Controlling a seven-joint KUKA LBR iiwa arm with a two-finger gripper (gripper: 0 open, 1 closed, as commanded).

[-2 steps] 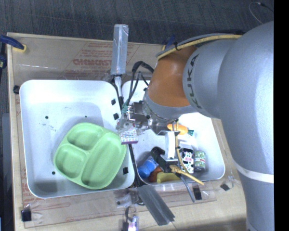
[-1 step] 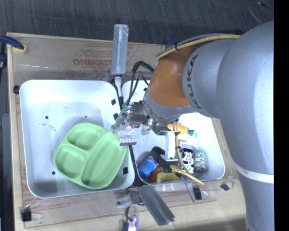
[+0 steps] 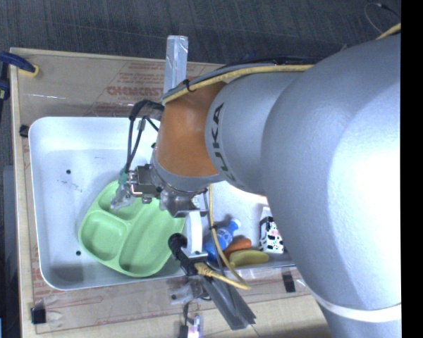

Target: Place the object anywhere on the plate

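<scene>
Dark grey carpet surrounds a pale wooden worktop (image 3: 70, 76) that carries two shallow white bins side by side. From the left bin's centre, a light green divided plate (image 3: 130, 239) lies toward five o'clock, close to the near wall of that left bin (image 3: 49, 160). The grey arm (image 3: 317, 160) comes in from three o'clock, bulky and foreshortened, covering most of the right bin (image 3: 257, 206). Its orange band (image 3: 187, 143) sits above the wrist, with black cables looping off at ten o'clock. The wrist points down over the plate's far edge, at about twelve o'clock from the plate's centre. The claw (image 3: 123, 192) shows as a metallic block just over the plate's upper left compartment; whether it is apart or together I cannot tell, and nothing is visibly held. Past the plate at three o'clock, a blue item (image 3: 222, 234), an orange one (image 3: 240, 244), a yellow-green one (image 3: 248, 257) and a black-and-white spotted toy (image 3: 271, 238) lie bunched together in the right bin, off the plate.
</scene>
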